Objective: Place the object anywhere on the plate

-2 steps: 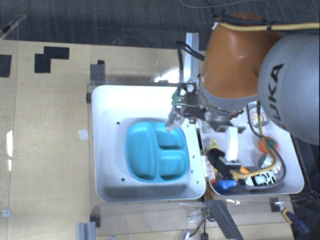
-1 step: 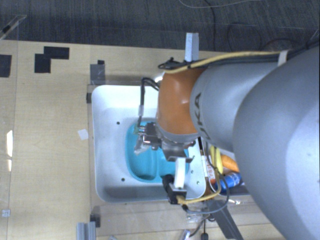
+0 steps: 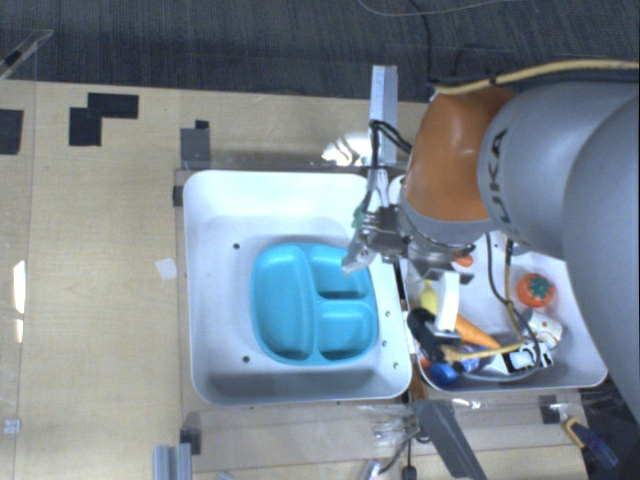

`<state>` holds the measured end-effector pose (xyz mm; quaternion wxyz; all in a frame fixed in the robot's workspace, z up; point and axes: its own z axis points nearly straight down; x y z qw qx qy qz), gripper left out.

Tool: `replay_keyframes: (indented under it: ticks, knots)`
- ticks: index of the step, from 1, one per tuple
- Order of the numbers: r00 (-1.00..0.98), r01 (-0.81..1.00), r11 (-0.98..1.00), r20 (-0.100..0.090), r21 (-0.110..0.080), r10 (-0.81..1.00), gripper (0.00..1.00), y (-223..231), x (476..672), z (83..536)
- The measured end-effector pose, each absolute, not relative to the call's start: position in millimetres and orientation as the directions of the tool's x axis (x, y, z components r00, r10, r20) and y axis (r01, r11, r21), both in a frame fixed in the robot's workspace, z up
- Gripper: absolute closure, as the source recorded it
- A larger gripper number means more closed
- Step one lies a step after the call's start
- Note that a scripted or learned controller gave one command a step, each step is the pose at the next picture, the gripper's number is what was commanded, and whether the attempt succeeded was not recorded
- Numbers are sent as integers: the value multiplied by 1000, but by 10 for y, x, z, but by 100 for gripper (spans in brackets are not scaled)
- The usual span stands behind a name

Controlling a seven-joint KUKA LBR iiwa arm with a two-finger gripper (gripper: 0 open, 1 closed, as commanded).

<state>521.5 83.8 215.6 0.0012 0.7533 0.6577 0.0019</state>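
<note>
Bare white floor of the left bin [image 3: 215, 268] is left open to the left of the blue plate [image 3: 312, 305]. The plate's right edge is crowded by the arm [image 3: 520, 158]. Beyond it, the right bin [image 3: 585, 363] is cluttered with toys.

We see the grey arm [image 3: 560, 178] entering from the right, orange band [image 3: 450, 163] above the wrist, gripper [image 3: 358, 258] pointing down-left.
</note>
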Motion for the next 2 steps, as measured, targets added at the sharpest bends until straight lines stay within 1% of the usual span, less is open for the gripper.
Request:
replay_keyframes:
  ticks: [1,2]
  knots:
    - [228,974,-228,7,6,974,0,1821,5011,984]
    - [181,983,-181,8,26,983,0,1878,4961,957]
